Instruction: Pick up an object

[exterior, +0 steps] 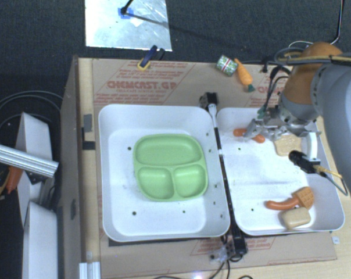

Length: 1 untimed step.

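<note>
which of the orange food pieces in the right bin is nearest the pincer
The orange piece at the bin's far left, right beside the pincer; the orange sausage lies at the near end.

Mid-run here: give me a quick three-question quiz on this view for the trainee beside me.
1. True or false: the green divided tray lies in the right bin.
2. Which lies nearest the gripper? A) orange sausage-shaped piece B) beige block C) small orange item
3. Fill in: the toy carrot rests on the ____, behind the bins.

Key: 1 false, it lies in the left bin; 2 C; 3 cardboard.
</note>
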### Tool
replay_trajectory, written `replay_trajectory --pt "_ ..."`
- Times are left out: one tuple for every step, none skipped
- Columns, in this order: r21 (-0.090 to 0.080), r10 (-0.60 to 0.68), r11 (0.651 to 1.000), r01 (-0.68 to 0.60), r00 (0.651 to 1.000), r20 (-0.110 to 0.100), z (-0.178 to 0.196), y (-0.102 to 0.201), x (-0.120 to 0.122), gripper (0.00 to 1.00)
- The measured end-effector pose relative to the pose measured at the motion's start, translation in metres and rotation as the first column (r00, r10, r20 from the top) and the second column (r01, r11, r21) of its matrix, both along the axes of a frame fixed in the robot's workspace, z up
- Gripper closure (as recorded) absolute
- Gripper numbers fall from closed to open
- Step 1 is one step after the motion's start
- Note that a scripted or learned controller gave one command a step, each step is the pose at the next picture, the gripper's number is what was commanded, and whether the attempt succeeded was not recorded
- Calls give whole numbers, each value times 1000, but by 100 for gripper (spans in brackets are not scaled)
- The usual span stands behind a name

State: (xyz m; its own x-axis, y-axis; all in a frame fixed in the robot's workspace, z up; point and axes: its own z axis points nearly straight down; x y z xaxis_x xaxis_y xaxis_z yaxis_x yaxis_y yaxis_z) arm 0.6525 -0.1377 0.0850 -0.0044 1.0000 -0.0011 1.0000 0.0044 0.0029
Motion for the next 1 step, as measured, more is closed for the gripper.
replay_trajectory --pt "-2 5 1000 -5 1000 1 11 0 1 100"
